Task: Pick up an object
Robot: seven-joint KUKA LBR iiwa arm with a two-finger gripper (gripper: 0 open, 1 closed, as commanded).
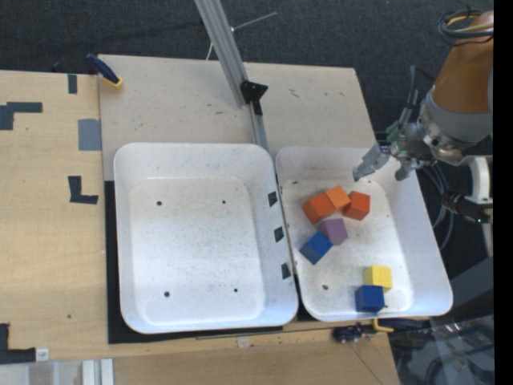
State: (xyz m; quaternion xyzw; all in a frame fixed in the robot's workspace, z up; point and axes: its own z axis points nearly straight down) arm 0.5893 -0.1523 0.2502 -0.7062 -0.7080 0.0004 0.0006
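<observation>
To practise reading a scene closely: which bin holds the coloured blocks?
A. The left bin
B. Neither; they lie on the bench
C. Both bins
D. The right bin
D: the orange blocks, purple block, blue blocks and yellow block all lie in the right bin, where the hand is.

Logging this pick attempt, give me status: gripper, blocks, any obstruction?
Gripper above right bin's far edge, nothing between fingers. Orange blocks, purple block, blue block clustered mid-bin, untouched. Nothing between gripper and cluster.
</observation>
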